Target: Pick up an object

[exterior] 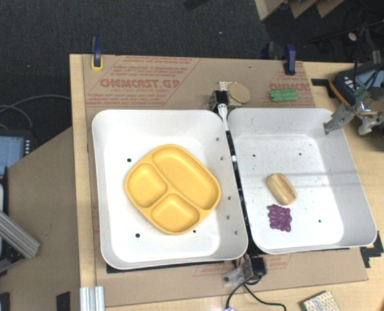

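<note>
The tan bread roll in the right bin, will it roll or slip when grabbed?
The roll looks oval and smooth, so a nudge across its length could roll it. It seems small and probably light. The grapes lie just beside it and might get bumped.

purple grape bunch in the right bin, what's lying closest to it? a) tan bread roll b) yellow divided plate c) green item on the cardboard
a: the purple grape bunch lies just below the tan bread roll in the right white bin; the yellow divided plate sits in the left white bin.
</note>
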You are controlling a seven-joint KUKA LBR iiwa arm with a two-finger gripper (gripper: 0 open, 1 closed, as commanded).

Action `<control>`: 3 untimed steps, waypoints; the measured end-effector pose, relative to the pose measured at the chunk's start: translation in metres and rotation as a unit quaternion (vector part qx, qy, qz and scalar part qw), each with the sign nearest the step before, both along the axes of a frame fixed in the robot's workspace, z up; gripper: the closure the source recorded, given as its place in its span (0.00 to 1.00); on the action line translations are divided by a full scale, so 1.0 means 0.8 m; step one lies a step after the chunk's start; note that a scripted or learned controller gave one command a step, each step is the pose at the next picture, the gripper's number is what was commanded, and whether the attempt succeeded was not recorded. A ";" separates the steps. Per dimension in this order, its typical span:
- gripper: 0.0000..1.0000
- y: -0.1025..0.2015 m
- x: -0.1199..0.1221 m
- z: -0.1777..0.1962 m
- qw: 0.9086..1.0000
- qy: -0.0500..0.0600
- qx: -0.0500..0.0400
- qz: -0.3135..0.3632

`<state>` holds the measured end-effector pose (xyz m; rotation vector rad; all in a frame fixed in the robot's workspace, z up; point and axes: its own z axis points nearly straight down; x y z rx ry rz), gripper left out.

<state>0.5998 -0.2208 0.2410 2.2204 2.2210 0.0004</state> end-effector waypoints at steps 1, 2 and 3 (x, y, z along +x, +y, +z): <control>0.00 0.087 0.040 -0.174 1.000 0.006 0.004 0.003; 0.00 0.119 -0.092 -0.198 1.000 0.006 0.003 -0.001; 1.00 0.117 -0.085 -0.182 1.000 -0.001 0.000 -0.001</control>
